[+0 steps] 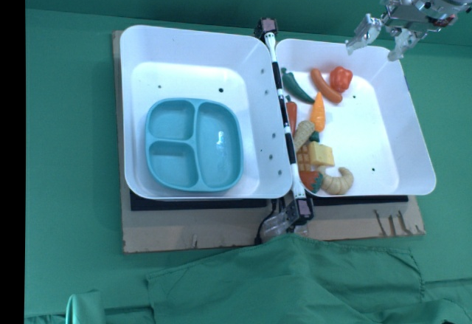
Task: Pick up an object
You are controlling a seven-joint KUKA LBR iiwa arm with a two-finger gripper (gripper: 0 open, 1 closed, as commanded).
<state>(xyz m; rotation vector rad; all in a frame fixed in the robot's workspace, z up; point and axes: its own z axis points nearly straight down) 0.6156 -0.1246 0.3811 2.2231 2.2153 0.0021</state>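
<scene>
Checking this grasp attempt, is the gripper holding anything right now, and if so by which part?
Nothing is held. The gripper hangs open above the right bin's far edge, with nothing between its fingers.

Divided plate (193,144) in left bin (195,46), toy foods (318,131) in right bin (391,138)

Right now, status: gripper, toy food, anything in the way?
Two-finger gripper open, holding nothing, above right white bin's far rim. Plastic toy food pile untouched along its left side. Nothing in the way.
</scene>
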